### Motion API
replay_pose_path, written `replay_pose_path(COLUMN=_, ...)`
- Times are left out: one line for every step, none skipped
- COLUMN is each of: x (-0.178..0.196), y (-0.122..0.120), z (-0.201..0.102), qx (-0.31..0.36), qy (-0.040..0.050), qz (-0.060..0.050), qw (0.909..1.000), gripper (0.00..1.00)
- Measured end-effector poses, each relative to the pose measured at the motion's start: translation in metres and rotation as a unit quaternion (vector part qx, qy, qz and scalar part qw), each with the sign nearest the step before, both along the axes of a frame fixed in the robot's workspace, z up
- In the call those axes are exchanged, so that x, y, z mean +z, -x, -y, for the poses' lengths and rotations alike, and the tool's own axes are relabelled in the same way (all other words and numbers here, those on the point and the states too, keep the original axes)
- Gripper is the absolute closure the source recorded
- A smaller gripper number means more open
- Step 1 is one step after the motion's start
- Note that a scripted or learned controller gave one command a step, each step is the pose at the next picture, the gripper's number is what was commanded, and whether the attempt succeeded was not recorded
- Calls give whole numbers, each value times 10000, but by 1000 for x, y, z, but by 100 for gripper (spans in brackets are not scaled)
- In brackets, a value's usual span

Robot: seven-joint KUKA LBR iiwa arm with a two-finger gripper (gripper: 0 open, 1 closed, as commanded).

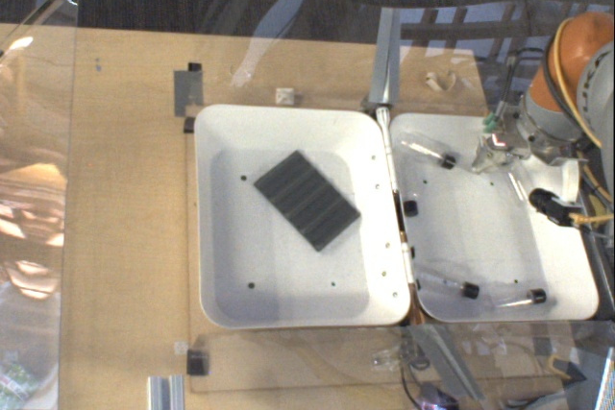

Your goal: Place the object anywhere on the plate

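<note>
A dark grey ribbed plate (307, 200) lies flat and turned at an angle in the middle of the left bin (221, 302). Several clear tubes with black caps lie in the right bin (577, 302): one at the far left (430, 152), one near the front (450, 284) and one at the front right (522, 300). A small black cap (410, 206) rests by the bin's left wall. My gripper (493, 147) hangs over the far right part of the right bin, just right of the far tube. Nothing visible is in its grasp.
The grey arm with its orange band (577, 62) comes in from the right over the right bin's far corner. A black part with cables (550, 204) hangs beside it. A metal post (384, 62) stands behind the seam between the bins. A small block (284, 96) lies on the bench.
</note>
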State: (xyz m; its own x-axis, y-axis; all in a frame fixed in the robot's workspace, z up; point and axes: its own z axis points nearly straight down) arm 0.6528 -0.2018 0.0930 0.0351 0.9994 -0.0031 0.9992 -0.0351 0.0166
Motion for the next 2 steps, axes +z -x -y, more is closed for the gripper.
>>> replay_pose_path(x=-1, y=-20, z=1, qx=-452, qy=-2, qz=-15, qw=9990, gripper=100)
replay_pose_path(x=12, y=-22, z=-1, qx=-420, qy=8, qz=9, qw=9991, gripper=100)
